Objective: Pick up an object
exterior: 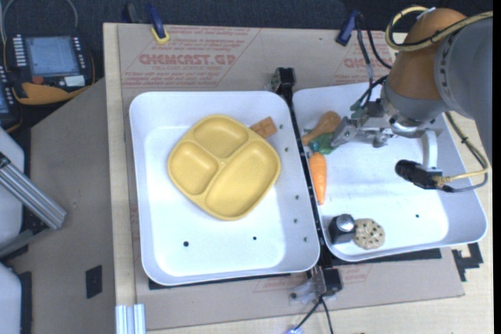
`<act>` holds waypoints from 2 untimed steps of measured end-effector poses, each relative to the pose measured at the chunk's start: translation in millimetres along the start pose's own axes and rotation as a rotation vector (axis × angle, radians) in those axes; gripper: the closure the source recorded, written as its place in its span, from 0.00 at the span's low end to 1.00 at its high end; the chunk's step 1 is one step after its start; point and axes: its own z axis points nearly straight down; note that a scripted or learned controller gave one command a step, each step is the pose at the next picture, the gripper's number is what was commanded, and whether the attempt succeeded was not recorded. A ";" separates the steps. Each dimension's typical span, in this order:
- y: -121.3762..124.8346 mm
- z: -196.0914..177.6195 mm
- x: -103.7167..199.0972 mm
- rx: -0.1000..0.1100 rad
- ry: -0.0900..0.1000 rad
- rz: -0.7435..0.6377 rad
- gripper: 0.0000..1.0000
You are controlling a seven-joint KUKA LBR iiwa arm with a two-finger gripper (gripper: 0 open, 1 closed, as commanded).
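Observation:
In the right bin (462, 223) a carrot (317, 177) lies against the left wall, pointing toward the front. Just behind it lies a brown-orange piece with a green end (323, 126). My gripper (350, 127) reaches in from the right, low over the bin's back left part, and its tip is right beside the green end of that piece. A speckled cookie (368, 233) and a small grey round object (342, 226) rest at the bin's front left.
The left bin (156, 231) holds a yellow divided plate (225, 166) with a small brown block (264, 127) at its back edge. A black cable plug (415, 172) hangs from the arm over the right bin's middle. A handheld controller (48, 62) sits off the bench at the far left.

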 end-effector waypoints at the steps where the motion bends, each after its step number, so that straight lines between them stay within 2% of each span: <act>1: 4.0 -14.1 0.8 -0.015 0.000 -0.001 1.00; 2: 8.2 -57.4 1.4 -0.003 0.000 -0.002 1.00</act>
